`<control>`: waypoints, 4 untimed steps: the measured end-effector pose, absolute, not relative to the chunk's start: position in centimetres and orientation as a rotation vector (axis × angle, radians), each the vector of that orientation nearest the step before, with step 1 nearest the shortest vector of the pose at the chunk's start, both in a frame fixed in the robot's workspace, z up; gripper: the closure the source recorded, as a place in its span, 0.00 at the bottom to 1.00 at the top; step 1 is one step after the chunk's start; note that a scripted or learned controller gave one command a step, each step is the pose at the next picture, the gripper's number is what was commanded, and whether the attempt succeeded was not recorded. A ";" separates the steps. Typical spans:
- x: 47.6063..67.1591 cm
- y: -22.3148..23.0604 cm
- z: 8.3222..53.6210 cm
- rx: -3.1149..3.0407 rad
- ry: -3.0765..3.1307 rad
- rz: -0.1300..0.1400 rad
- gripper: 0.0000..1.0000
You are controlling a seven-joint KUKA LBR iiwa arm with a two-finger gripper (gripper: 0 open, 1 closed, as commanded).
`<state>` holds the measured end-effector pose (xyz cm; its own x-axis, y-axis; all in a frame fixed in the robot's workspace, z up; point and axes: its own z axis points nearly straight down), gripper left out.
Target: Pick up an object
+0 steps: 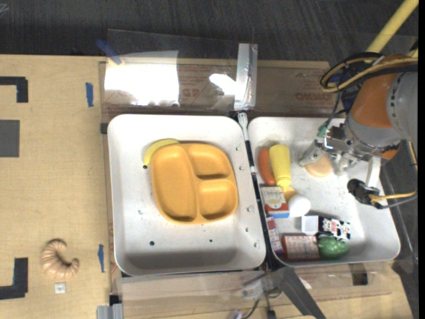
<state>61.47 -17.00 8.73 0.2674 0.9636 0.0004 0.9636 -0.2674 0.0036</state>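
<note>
Pincer over right shallow white bin, grip state unclear, by pale tan lump; yellow plastic bottle, orange carrot-shaped toy at 9 o'clock.

- Arm: rounded grey casing with a broad orange band directly above the end effector.
- End effector: pale metallic grey block with small dark fittings.
- Cables: black and yellow loops arching above the orange band.
- Further cable: yellow and black, trailing below the end effector, ending in a dark connector.
</note>
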 end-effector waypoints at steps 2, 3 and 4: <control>65.1 -8.5 18.6 2.725 1.561 0.005 1.00; 60.6 -13.0 28.7 2.676 1.631 0.012 1.00; 54.9 -10.1 21.6 2.629 1.730 -0.009 1.00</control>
